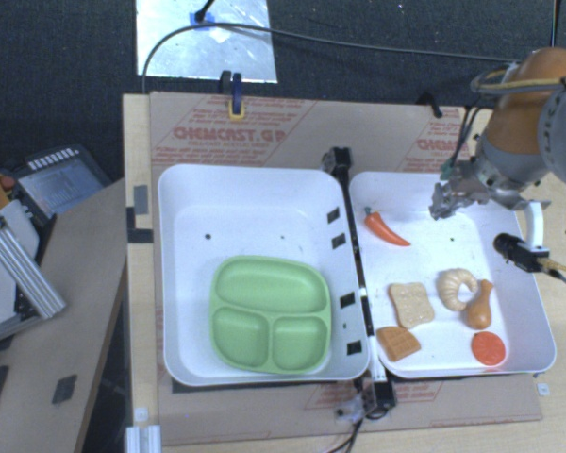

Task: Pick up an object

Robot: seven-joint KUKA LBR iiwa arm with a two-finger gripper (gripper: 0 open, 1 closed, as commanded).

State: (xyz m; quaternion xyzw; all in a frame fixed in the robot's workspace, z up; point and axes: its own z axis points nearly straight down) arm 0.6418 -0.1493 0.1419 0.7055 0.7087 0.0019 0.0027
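Toast-brown cracker [397,343] lies closest to the front, in the right bin [540,333], just below and left of the bread slice [411,303] and almost touching it. Right of the bread slice sits a pale curled roll [456,286] with a brown drumstick [480,306] leaning against its far side. A flat red disc [489,348] lies further right of the slice and nearer the front. Beyond the bread slice, close to the bin's left wall, an orange-red pepper [387,229] lies at a slant, well apart from the other food. Left of the bread slice, across the wall between the bins, a green divided plate [271,312] fills the front of the left bin [184,243]. The gripper [441,208] hangs beyond and to the right of the bread slice, near the pepper but apart from it, holding nothing. Whether it is spread or pressed together cannot be told. The arm [528,121] reaches in from the right, its wrist bent downward toward the bin.
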